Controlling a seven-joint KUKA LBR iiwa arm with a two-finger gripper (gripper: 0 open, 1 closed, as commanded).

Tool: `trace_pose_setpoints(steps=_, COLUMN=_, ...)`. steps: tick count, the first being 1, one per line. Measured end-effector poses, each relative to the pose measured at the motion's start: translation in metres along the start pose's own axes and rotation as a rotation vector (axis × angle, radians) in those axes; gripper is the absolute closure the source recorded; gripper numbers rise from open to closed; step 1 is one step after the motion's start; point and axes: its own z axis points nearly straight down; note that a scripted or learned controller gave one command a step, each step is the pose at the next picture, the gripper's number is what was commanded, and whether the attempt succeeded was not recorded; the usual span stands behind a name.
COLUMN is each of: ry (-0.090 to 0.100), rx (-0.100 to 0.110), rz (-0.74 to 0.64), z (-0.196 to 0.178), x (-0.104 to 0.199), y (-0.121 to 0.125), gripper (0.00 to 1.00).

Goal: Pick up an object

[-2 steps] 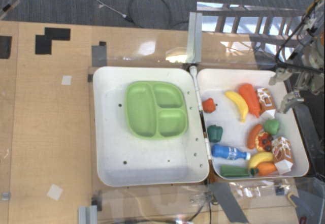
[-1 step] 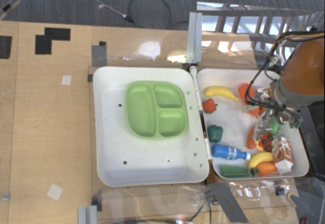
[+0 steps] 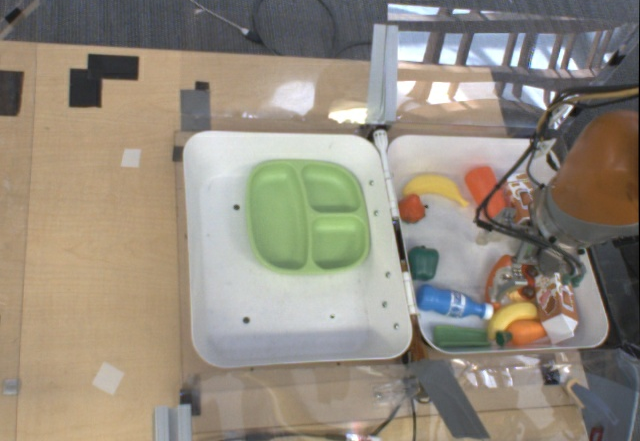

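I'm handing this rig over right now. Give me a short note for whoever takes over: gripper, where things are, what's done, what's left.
Gripper: low in the right bin, among the toys near its right side; grip state unclear.
Right bin: banana, blue bottle, green pepper, more small items.
Left bin: green divided plate.
Done: no pick confirmed.
Left: grasp one object and lift it.

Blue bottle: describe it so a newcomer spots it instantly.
Start at the right bin, the one crowded with toy food. Near its front-left corner lies the blue bottle, on its side, just behind a dark green item. It is the only blue thing there, with a white band near one end.
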Motion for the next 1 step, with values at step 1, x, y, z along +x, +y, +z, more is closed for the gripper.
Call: trace_pose_setpoints(steps=1, ry=0.022, rx=-0.01, rz=-0.069, z=0.0114, x=-0.0499, y=0.0739, gripper=0.0)
